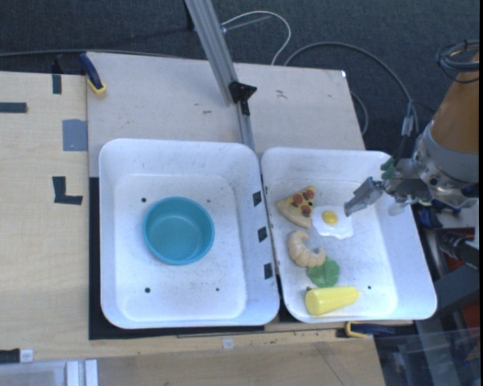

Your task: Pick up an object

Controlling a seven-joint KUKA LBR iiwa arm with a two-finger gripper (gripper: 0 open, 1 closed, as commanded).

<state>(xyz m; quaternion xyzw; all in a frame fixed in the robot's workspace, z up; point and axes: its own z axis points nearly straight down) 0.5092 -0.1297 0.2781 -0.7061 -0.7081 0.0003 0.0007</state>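
Note:
The right bin holds a toy pizza slice, a fried egg, a tan croissant, a green leafy piece and a yellow corn-like piece. My gripper hangs over the right bin's upper right part, just right of the egg. It is open, its fingers spread apart with nothing between them. One grey finger points down-left toward the egg's edge. A blue bowl sits in the left bin.
A slanted metal pole comes down to the bins' shared rim at the back. Cables loop on the bench behind the right bin. A yellow-tipped clamp lies at the back left.

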